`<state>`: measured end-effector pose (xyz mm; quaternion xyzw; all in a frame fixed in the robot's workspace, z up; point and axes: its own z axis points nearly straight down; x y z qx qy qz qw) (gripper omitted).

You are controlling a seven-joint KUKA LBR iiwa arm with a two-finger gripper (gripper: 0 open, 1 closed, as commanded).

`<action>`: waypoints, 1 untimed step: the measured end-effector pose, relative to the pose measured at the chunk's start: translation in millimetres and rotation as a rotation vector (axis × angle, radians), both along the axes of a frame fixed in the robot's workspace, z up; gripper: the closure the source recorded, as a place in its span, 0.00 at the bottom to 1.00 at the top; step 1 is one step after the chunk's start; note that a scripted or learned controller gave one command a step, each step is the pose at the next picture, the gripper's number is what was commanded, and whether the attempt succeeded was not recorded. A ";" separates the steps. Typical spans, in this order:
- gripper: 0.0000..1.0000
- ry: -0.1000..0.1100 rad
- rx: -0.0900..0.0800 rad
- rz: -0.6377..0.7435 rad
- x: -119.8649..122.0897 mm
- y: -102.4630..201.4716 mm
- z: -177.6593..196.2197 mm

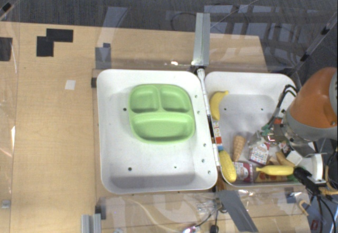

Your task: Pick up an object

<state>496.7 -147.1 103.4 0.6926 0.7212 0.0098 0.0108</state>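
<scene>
right bin (248, 86) crowded along its near edge, open behind the banana (217, 104).

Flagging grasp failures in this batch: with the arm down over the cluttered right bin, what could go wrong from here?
1. The small packet, the yellow banana and the tan cone-shaped piece lie crowded together under the end effector, so it may nudge or catch a neighbour instead of one item.
2. That pile sits near the shallow white right bin's wall, leaving little room, so a graze or a slipped grasp seems possible.
</scene>
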 end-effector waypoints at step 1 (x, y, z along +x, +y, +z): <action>1.00 0.023 0.001 -0.022 23.1 58.1 85.1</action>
